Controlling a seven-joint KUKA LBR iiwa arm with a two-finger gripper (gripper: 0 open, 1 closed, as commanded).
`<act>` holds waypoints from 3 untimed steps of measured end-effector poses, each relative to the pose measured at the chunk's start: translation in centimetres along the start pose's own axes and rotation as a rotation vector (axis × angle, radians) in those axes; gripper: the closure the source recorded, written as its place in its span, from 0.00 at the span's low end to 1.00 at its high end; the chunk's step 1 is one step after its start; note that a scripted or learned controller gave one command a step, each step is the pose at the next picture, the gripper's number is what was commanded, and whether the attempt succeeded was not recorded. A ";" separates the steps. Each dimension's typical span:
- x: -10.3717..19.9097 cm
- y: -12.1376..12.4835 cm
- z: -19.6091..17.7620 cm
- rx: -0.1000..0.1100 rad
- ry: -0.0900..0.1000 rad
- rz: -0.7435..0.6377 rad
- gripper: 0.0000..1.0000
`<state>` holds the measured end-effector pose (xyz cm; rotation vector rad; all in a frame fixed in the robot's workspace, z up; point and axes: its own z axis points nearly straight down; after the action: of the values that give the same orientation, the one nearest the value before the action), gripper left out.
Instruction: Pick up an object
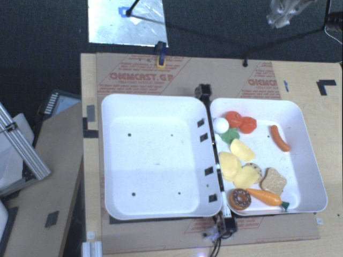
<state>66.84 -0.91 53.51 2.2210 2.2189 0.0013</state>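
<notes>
Right bin (308, 143), near edge: donut (240, 198), carrot (263, 197), bread slice (274, 181). Mid: yellow pieces (236, 162), sausage (279, 137). Far: white egg (221, 125), tomatoes (240, 121). Gripper (286, 7) blurred, far right, above bench; grip state unclear.

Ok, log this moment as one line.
claw: raised beyond bins | right bin: toy food, untouched | pick: not started

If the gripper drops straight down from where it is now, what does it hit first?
Probably the dark floor beyond the bench: the gripper hangs blurred near the top right, seemingly past the right bin, though depth is unclear.
</notes>
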 end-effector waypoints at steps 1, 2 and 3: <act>-3.3 0.0 0.0 -0.001 0.000 -0.002 1.00; -6.2 0.0 0.0 -0.002 0.000 -0.001 1.00; -5.0 -9.0 0.0 0.003 0.003 -0.005 1.00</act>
<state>57.81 -5.86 53.52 2.2187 2.2267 0.0010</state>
